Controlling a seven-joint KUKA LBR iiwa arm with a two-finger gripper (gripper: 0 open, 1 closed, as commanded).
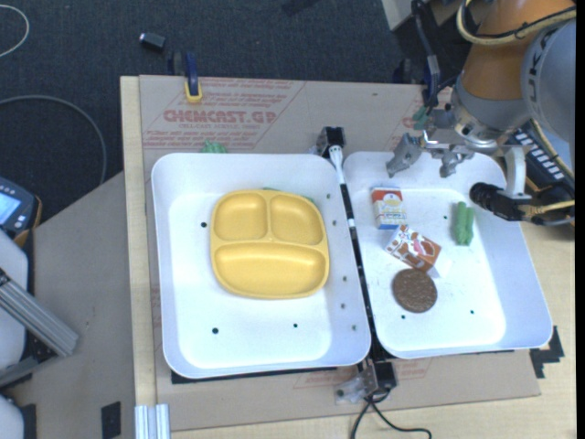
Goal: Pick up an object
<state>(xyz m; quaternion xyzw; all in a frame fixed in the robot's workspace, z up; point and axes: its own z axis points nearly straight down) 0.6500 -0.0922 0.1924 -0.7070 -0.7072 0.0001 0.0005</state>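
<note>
In the right bin (512, 323) lie a small white carton with a red and blue label (388, 207), a red and white snack packet (413, 247), a round brown cookie-like disc (415, 291) and a green pod-shaped piece (462, 223). My gripper (427, 157) hangs over the bin's back rim, above and behind the carton. Its two grey fingers (401, 155) are spread apart with nothing between them.
The left bin (183, 337) bears a yellow divided plate (270, 243). Both bins rest on a cardboard sheet (228, 112) with a blue and yellow clamp (192, 79) at its back edge. A black clip (332, 139) sits between the bins at the back.
</note>
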